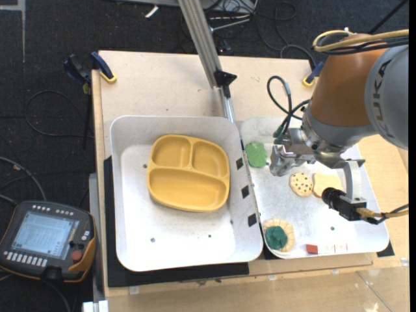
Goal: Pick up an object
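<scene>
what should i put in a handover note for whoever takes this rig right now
Pincer: low over the right bin, beside the green piece; open or shut cannot be told, and nothing is seen in it.
Things: the green piece near the right bin's left edge, a spotted cookie and a pale piece mid-bin, a green-topped round piece at the front, a small red item by the front rim. The yellow divided tray lies in the left bin.
Done: no pick yet.
Left: grasp one object and lift it.

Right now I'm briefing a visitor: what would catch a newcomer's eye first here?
The yellow divided tray in the left bin stands out most. Next, the grey and orange arm over the right bin, above a green object, a spotted cookie and a green-topped disc.
</scene>
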